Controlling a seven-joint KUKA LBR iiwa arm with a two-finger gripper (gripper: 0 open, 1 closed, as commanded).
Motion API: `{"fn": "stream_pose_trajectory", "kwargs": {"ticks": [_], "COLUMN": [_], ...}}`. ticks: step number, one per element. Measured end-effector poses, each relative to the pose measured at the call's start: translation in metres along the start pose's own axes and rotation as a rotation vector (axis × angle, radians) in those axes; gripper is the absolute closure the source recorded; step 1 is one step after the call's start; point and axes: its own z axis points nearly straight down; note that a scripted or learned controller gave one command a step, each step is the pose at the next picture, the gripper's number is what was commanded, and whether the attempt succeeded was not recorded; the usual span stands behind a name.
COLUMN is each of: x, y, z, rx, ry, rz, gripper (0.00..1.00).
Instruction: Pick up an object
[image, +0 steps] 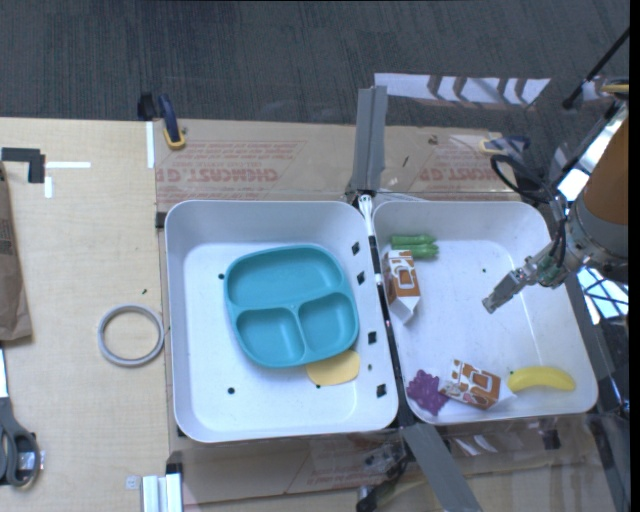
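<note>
My gripper (497, 297) hangs over the right bin (560, 330), in bare floor right of centre, touching none of the objects. An orange and white carton (402, 281) lies by the bin's left wall, with a green pod (414, 245) just above it. Along the front edge sit purple grapes (426, 390), a small orange and white box (475, 384) and a yellow banana (541, 379). The banana is the closest to the gripper, below it and slightly right.
The left bin (195, 380) holds a teal divided plate (292, 305) with a yellow piece (336, 369) tucked under its front edge. On the bench to the left lie a grey tape ring (131, 333), scissors (15, 455) and a brown bag (12, 270).
</note>
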Motion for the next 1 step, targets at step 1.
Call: {"fn": "stream_pose_trajectory", "kwargs": {"ticks": [1], "x": [0.0666], "y": [-0.0151], "z": [0.0895], "rx": [0.002], "ry": [0.002], "rz": [0.025], "gripper": [0.0]}}
